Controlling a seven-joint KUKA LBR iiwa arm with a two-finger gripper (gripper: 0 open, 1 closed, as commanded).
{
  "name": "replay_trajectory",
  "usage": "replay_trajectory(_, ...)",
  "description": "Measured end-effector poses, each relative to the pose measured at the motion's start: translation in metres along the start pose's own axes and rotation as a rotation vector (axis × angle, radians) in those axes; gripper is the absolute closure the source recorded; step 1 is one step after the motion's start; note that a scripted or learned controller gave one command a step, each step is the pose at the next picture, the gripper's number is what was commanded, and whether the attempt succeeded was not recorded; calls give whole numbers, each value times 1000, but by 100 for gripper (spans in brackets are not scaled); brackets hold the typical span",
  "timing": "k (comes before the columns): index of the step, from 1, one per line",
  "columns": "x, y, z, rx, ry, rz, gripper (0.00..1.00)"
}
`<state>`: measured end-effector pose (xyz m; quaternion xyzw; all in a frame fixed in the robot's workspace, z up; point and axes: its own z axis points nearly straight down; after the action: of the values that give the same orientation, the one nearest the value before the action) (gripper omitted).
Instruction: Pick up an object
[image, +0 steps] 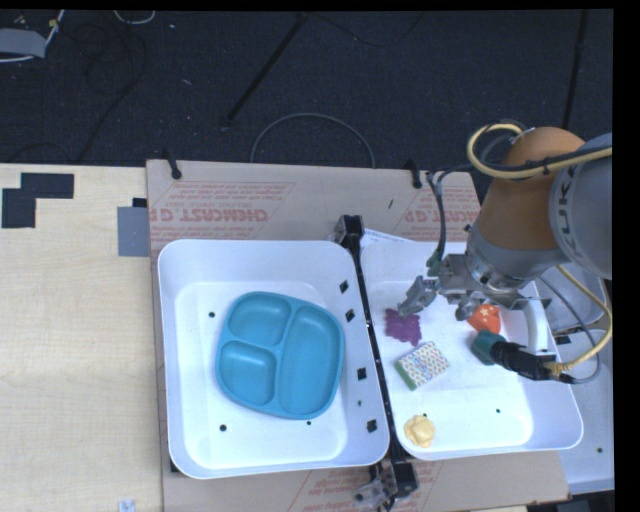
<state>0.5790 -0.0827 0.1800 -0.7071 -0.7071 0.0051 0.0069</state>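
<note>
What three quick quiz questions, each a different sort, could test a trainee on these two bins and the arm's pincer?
1. True or false: the blue divided plastic plate lies in the right white bin.
2. Which item lies closest to the pincer?
A. the small purple toy
B. the yellow lumpy toy
C. the orange rounded toy
3. Fill in: the checkered flat packet lies between the purple toy and the ___ toy.

Key: 1 false, it lies in the left white bin; 2 A; 3 yellow.
</note>
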Motion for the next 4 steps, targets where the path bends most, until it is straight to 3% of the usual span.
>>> replay_trajectory(1,0,3,-7,-13,-1,-1,0)
replay_trajectory(3,-6,-2,95,-12,-2,0,0)
replay_trajectory(4,-8,-2,82,-13,-2,6,100)
